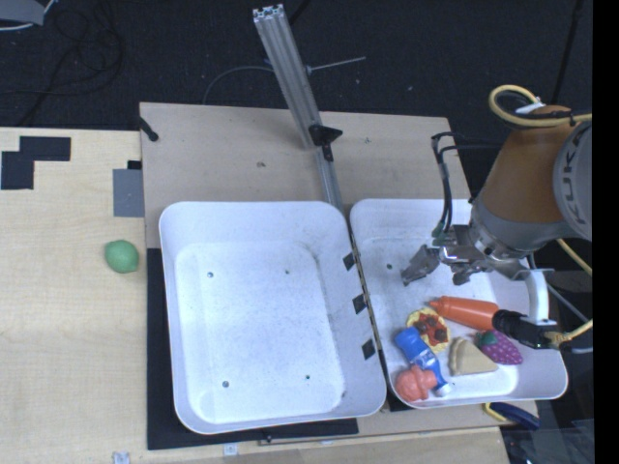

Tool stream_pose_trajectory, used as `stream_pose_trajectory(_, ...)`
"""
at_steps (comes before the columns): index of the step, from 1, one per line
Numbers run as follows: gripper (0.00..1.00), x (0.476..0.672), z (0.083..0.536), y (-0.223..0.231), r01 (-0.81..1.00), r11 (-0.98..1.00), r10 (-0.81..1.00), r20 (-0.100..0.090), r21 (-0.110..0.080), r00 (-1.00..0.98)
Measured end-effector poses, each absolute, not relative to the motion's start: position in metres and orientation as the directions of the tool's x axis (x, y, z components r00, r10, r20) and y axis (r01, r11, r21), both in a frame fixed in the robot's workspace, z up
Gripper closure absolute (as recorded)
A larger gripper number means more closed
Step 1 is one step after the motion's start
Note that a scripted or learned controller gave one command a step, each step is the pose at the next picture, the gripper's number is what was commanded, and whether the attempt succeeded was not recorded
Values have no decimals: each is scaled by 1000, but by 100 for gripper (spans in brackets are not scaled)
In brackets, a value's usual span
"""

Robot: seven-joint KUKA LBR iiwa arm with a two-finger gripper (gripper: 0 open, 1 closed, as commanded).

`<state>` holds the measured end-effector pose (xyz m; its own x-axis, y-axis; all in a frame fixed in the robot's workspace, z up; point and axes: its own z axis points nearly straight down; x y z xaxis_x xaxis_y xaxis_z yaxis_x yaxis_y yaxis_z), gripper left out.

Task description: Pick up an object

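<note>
Hand (437,265): hangs over the right bin (387,222), fingers spread apart, nothing between them, above bare bin floor.

Toys, right bin, near end, just beyond the fingertips: orange carrot (468,310) nearest; beside it a small yellow and red piece (428,326); then a blue piece (414,346), a tan wedge (468,357), purple grapes (503,348) and a pink lump (416,384), all crowded and touching.

Handling, by my judgement: light hollow plastic, stiff, smooth, likely to skid or roll under a pinch. I would take the carrot across its thick middle, fingers set crosswise to its length; it lies at the pile's edge with room on the near side.

Left bin (193,230): white. Counter (58,288): a green ball (122,256) lies well apart from both bins.
</note>
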<state>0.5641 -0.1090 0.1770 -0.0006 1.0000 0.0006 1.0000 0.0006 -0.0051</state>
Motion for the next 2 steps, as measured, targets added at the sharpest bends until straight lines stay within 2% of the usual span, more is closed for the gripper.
stream_pose_trajectory(1,0,568,133,-109,1000,0,1000,0,-4,0)
stream_pose_trajectory(2,100,569,145,-111,1000,-2,1000,0,-1,2)
